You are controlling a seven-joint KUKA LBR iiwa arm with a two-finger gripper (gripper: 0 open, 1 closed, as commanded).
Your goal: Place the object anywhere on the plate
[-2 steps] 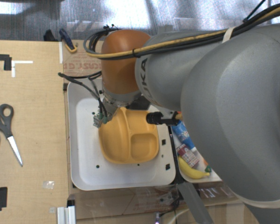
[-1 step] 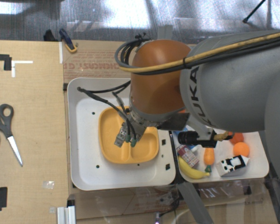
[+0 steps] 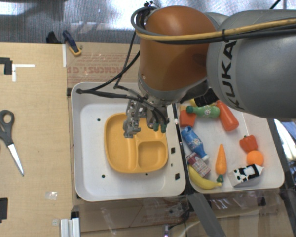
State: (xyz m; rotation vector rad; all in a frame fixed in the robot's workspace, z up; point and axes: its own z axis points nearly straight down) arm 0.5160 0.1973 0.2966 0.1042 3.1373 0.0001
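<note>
A yellow divided plate (image 3: 119, 149) lies in the left white bin (image 3: 89, 147). My gripper (image 3: 145, 122) hangs low over the plate's upper right part, near the ridge between its compartments. The big orange and grey arm above hides much of the gripper, and I see no object clearly in it. A small green tip (image 3: 163, 129) shows at its right side. Nothing else lies on the visible part of the plate.
The right bin (image 3: 271, 181) holds several items: a green bottle (image 3: 205, 111), a blue bottle (image 3: 193, 141), a carrot (image 3: 220, 160), a banana (image 3: 203, 180), an orange (image 3: 255, 158), a red pepper (image 3: 248, 143), a cow-patterned box (image 3: 246, 175). Scissors (image 3: 7, 135) lie on the bench at left.
</note>
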